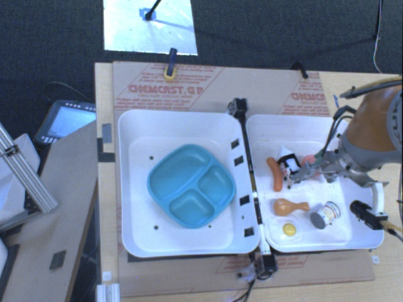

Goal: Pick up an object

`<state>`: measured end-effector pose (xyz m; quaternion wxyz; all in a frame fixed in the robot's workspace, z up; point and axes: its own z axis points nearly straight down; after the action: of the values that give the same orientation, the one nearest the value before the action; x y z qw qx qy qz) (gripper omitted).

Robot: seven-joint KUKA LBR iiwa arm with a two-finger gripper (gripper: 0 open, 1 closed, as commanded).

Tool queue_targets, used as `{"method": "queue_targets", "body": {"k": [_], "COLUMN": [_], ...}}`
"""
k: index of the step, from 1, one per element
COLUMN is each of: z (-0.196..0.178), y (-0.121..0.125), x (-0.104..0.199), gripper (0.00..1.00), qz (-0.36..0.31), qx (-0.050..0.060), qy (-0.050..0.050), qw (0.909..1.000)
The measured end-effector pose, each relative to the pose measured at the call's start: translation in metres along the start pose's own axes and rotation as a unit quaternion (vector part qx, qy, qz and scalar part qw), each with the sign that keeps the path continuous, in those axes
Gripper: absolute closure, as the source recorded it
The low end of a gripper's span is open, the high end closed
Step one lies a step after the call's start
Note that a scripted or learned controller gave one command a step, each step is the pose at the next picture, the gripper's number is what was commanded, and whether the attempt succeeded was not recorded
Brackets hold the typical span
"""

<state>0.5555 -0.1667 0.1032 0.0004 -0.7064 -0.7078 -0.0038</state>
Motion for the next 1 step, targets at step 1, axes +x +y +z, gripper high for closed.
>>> {"method": "queue_targets", "body": {"k": [1], "z": [-0.0162], "y": [0.0043], "x": [-0.0011], "gripper": [1.0], "qz": [0.0], "qx": [-0.008], "qy": [-0.003], "qw": [1.0]}}
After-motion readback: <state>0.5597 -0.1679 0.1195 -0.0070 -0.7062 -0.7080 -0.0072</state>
